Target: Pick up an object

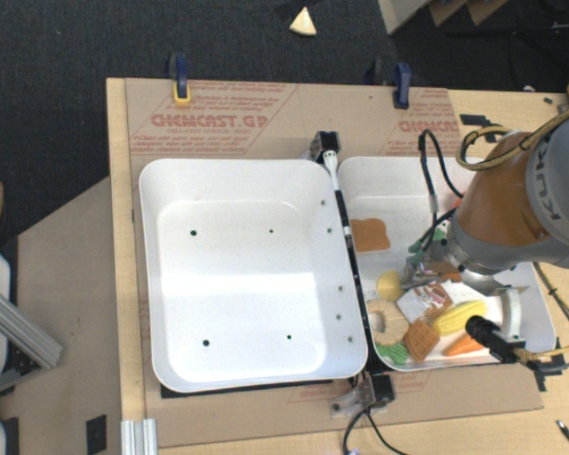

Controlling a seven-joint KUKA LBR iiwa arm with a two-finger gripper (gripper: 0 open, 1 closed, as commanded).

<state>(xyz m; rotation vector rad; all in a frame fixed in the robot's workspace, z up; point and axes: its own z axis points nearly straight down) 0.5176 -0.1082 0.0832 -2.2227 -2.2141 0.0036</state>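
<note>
Toy food lies piled in the right bin [389,173]: a corn cob [462,316], a carrot [462,345], a small yellow ball [389,285], a brown cracker [422,339] and a flat brown square [369,235] farther back. The claw [425,275] hangs over this pile under the orange band; whether it is open or closed cannot be told. Beside it on the worktop [123,254] sits the left bin [161,183].
</note>
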